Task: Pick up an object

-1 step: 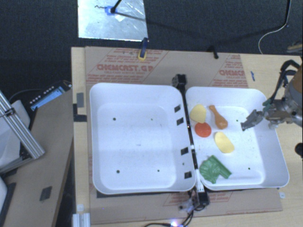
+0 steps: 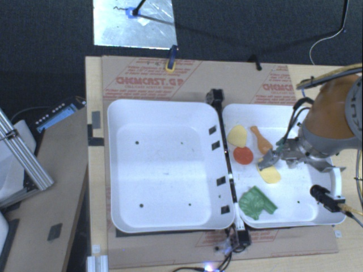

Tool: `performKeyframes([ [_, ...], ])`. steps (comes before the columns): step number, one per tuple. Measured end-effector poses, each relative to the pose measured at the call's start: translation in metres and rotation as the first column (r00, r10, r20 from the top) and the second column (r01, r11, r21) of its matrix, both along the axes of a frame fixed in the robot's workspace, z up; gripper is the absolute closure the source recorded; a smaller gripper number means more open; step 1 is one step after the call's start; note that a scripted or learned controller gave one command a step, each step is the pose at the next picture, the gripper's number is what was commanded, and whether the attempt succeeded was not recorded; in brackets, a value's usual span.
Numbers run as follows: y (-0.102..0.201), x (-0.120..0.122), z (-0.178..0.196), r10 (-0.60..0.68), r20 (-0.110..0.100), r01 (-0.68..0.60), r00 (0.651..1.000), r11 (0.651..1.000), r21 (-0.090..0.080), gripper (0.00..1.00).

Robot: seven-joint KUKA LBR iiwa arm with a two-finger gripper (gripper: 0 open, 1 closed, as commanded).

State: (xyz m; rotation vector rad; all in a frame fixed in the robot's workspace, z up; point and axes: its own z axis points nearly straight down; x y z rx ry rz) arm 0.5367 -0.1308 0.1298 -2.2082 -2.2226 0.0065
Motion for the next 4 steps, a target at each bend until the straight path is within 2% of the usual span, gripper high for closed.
performKeyframes([
  [1,0.043,0.115,-0.031,0.005,0.018,-0.005,1.0,1.0,-0.002,0.0],
  [2,0.003,0.087,-0.046,-0.008,0.009,0.008,1.0,1.0,-0.005,0.0],
  [3,0.005,0.09,-0.034,-0.003,0.014,0.003,1.0,1.0,-0.004,1.0],
  [4,0.026,0.098,0.03,-0.001,0.017,0.001,1.0,1.0,-0.004,1.0],
])
